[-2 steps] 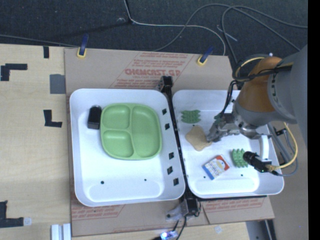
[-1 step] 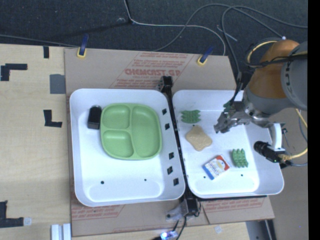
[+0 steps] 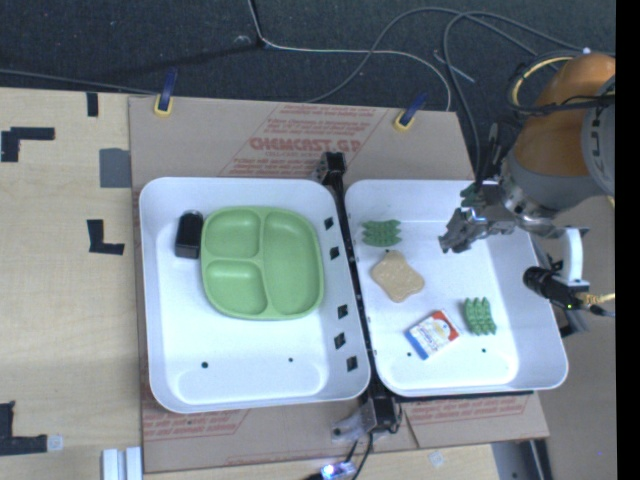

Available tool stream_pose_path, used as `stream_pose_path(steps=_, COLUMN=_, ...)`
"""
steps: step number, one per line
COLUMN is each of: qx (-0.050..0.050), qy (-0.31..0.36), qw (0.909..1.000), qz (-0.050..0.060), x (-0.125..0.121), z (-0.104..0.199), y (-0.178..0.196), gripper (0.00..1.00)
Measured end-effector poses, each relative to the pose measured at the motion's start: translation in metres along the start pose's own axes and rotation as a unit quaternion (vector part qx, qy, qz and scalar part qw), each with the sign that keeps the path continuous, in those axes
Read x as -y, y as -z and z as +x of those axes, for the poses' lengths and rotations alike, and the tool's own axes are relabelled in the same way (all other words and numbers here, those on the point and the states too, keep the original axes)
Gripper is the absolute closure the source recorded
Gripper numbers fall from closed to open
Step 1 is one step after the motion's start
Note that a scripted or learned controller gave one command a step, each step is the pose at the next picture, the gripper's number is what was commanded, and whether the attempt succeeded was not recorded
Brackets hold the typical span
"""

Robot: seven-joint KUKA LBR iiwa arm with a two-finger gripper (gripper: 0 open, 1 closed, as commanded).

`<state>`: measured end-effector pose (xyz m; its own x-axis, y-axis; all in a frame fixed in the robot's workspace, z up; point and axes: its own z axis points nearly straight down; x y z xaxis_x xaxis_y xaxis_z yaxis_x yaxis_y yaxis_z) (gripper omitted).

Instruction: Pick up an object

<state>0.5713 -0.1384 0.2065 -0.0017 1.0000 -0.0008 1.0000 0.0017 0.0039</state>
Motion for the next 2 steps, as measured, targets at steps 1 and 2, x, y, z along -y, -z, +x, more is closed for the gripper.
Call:
stream_pose_path(steps=1, qx=-0.001, qy=0.0, qw=1.0, qz=0.002, x=-0.001, z=0.0, y=0.012, gripper=1.0)
stream_pose_path(steps=2, qx=-0.001, qy=0.003, qw=1.0, qz=0.002, x=-0.007, z=0.062, y=0.019, gripper=1.0)
